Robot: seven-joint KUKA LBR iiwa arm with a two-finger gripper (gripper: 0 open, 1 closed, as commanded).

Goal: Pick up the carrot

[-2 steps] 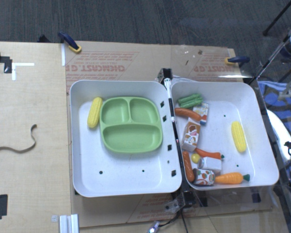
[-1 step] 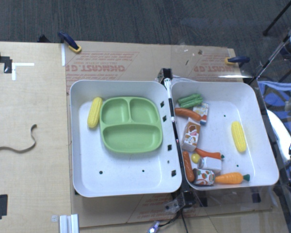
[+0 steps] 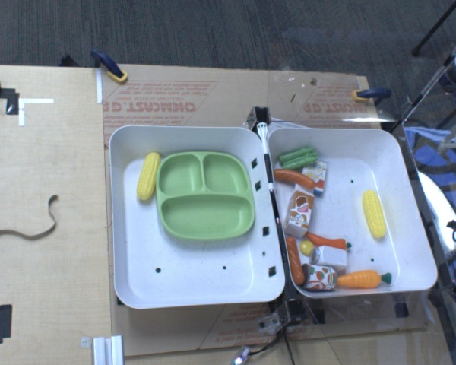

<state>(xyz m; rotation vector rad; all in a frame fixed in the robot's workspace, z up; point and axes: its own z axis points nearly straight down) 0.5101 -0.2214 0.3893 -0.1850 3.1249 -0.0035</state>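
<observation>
- Though the right bin (image 3: 410, 204) holds the task's things, I cannot tell whether the pincer is open or closed.
- One carrot (image 3: 359, 280) lies flat at that bin's near edge, leaf end toward the right, touching a small carton (image 3: 320, 277) on its left.
- A thinner carrot (image 3: 328, 242) lies just above, beside a yellow piece (image 3: 307, 247).
- A third orange one (image 3: 292, 177) lies near the bin's far left, under green pods (image 3: 298, 157).
- A corn cob (image 3: 374, 213) lies apart on the right.
- A snack box (image 3: 300, 211) sits mid-left.
- In the left bin (image 3: 137, 272), a green plate (image 3: 205, 195) has a second cob (image 3: 147, 176) just beside its left rim.
</observation>
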